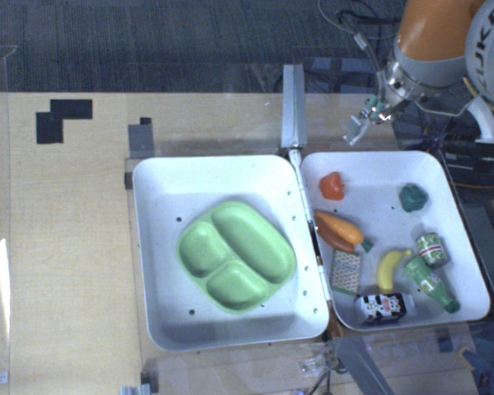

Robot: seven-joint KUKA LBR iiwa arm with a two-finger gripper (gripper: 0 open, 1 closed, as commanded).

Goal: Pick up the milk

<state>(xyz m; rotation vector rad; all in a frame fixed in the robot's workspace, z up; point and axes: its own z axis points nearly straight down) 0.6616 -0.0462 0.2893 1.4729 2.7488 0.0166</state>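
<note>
Hovering my claw (367, 120) past the right bin's (444, 170) far rim, its grip state I cannot tell; milk (380, 307) lies at the near wall, just beside the banana (389, 269), so I'd descend straight, avoiding both

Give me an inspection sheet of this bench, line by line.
Surface: wooden bench bearing two white bins.
Job's things: milk, cow-patterned, lying at the right bin's near edge.
Clutter: carrot, red pepper, banana, green bottle, can, teal lump; green divided plate in left bin.
Grippers: pincer above the right bin's far edge.
Cables: loops behind the arm.
Surroundings: dark floor.
</note>
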